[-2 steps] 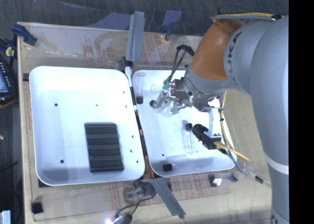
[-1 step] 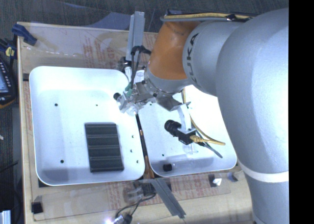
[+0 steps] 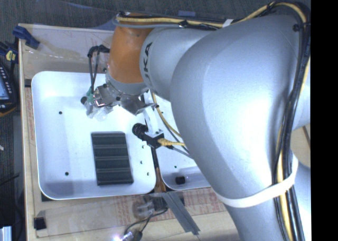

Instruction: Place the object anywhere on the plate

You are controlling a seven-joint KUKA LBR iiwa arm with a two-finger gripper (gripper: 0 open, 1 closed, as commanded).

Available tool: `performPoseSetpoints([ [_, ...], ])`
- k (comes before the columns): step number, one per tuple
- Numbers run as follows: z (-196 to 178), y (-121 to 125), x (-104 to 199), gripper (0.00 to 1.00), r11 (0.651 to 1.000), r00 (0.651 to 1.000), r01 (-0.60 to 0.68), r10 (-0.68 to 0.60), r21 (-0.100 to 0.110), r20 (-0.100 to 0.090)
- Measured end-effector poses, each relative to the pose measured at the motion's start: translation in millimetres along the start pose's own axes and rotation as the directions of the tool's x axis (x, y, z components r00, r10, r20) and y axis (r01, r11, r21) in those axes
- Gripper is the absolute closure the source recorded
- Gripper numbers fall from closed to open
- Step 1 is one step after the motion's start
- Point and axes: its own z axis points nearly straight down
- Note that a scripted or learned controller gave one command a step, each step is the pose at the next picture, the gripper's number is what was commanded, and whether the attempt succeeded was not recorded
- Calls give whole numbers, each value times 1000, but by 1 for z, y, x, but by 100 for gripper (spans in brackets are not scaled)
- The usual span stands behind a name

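Wooden bench, 2 white bins, grey arm reaching in from 3 o'clock.
Left bin (image 3: 47,129) carries a dark ribbed rectangular plate (image 3: 111,158), long axis running 12 to 6. At the gripper (image 3: 97,102), whether the hand is spread or closed cannot be told, nor whether anything is clamped there. Plate lies toward 5 o'clock of the gripper, near but apart; the object itself cannot be picked out. A small dark item (image 3: 180,180) sits in the right bin (image 3: 185,186).

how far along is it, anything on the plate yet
Nothing looks done: the dark ribbed plate in the left bin has nothing on it. In hand: the tool sits over that bin, above and apart from the plate; whether it holds anything can't be told. Left: getting the object onto the plate.
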Motion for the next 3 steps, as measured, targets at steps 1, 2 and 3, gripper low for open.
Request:
performPoseSetpoints([
  [1, -42, -90, -16, 100, 989, 989, 145, -145, 0, 0],
  [2, -7, -96, 115, 100, 998, 998, 66, -66, 2, 1],
  [3, -83, -100, 97, 100, 939, 939, -344, 344, -1, 0],
])
